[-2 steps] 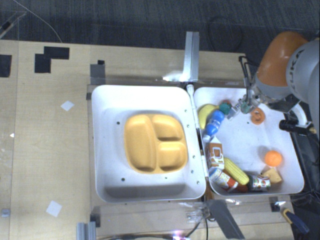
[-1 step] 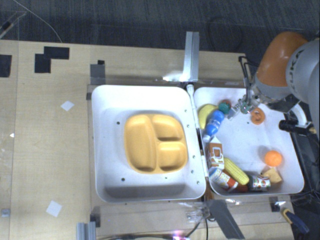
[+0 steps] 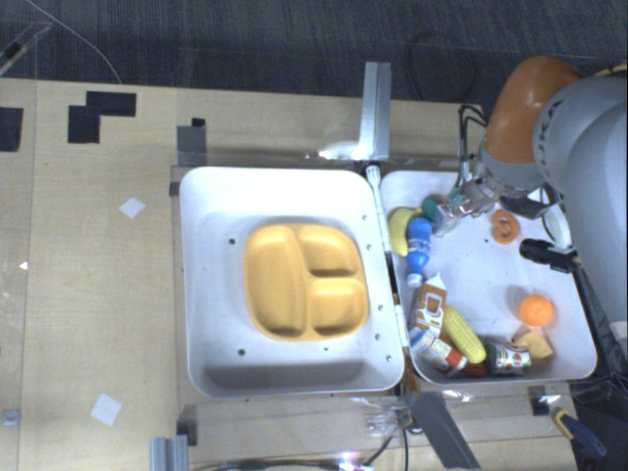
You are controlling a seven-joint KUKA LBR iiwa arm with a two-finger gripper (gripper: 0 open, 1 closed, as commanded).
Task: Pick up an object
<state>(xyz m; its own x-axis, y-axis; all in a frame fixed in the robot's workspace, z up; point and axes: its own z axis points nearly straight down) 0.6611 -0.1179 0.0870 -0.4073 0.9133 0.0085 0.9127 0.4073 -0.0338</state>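
Grey arm (image 3: 579, 135) with orange band, reaching in from above and right of the blue bottle (image 3: 419, 241). Gripper (image 3: 459, 204) low inside the right bin (image 3: 481, 273), just up and right of that bottle, close against a small green item (image 3: 432, 207); contact unclear. Spread or pressed together: cannot tell at this angle. Yellow fruit (image 3: 399, 229) touching the bottle's left side. Small carton (image 3: 429, 307) and corn cob (image 3: 463, 332) below the bottle. Orange ball (image 3: 536, 310), tan block (image 3: 535, 341) and can (image 3: 510, 358) well to the bottle's lower right. Left of the bottle, beyond the bin wall, yellow divided tray (image 3: 302, 281) in the left bin (image 3: 211, 263).
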